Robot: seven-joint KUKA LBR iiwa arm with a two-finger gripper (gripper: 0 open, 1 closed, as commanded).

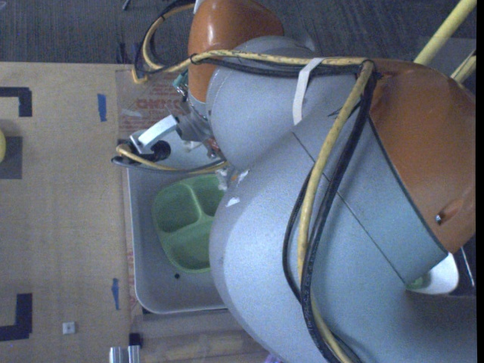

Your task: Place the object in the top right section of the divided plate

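Green moulded plastic is showing just below the gripper (198,131) in the view: we are looking at the divided plate (180,219), smooth and matte, rounded at its outline, with raised ridges splitting it into shallow hollows. It is lying flat on the floor of the white bin (141,240), a shallow tray with rounded corners and a dull, faintly scuffed surface. The plate's far side from the gripper's left is slipping under the arm (302,225), whose speckled grey casing is bulging in broad cylinders across the bin. We are seeing a glossy orange band (227,23) curving above the gripper and a yellow cable (327,157) trailing over the casing beside black ones. Whether the gripper is parted or closed we cannot tell. Where the object for the plate is lying we cannot tell either, as the arm is covering much of the bin. Left of the gripper, the bench (60,225) is spreading out in flat tan board, carrying strips of blue tape (102,107) and black angular marks (20,101).
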